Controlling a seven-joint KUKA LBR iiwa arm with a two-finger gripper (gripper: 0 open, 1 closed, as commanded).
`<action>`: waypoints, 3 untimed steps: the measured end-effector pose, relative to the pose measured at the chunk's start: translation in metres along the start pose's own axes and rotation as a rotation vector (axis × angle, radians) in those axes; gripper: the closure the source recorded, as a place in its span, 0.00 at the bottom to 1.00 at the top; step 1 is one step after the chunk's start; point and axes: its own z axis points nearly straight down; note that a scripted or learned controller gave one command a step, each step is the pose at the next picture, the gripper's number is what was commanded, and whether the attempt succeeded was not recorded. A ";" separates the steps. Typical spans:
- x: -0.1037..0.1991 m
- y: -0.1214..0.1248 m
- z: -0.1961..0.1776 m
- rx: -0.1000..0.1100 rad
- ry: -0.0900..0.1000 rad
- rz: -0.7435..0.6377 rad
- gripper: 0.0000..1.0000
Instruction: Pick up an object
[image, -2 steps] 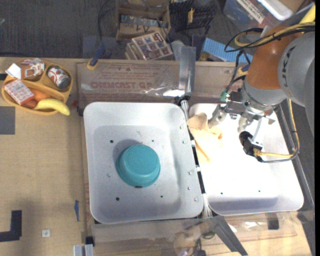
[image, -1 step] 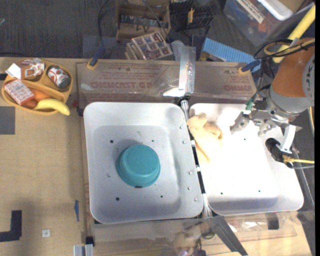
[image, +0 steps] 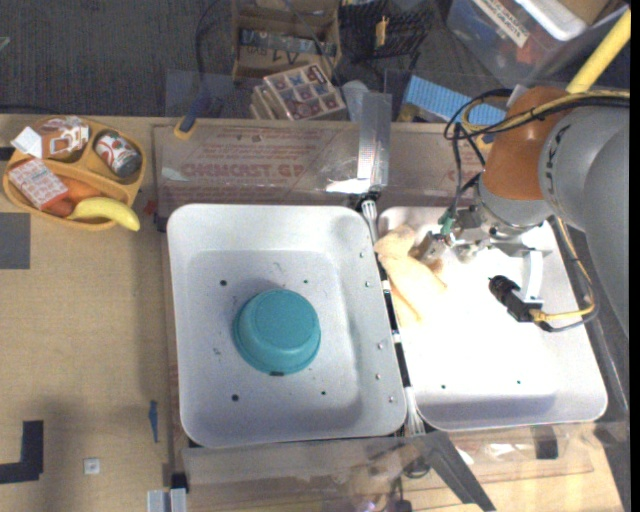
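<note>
Two white bins sit side by side on the counter (image: 90, 380): the left bin (image: 200, 250) holds a teal bowl (image: 278, 331), upside down near its middle, and the right bin (image: 520, 390) holds a pale yellowish object (image: 408, 268) against its upper-left corner, by the divider. The arm (image: 560, 150) reaches in from the right w/ the pincer (image: 447, 238) low at the object's right end, touching or just beside it; can't tell whether it's open or closed, too small and cluttered w/ cables. Prob. the pale object is the target, since the pincer is lowered right there, approx. at grasp height. Its spot against the wall leaves little room on that side, so a grip may slip. A tray of toy food (image: 70, 175) sits on the counter at far left, well apart.
</note>
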 end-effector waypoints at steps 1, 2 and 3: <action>0.000 0.000 -0.009 -0.001 0.002 0.002 1.00; 0.020 0.015 -0.096 0.003 0.001 -0.338 1.00; 0.010 0.013 -0.032 0.006 0.003 -0.402 1.00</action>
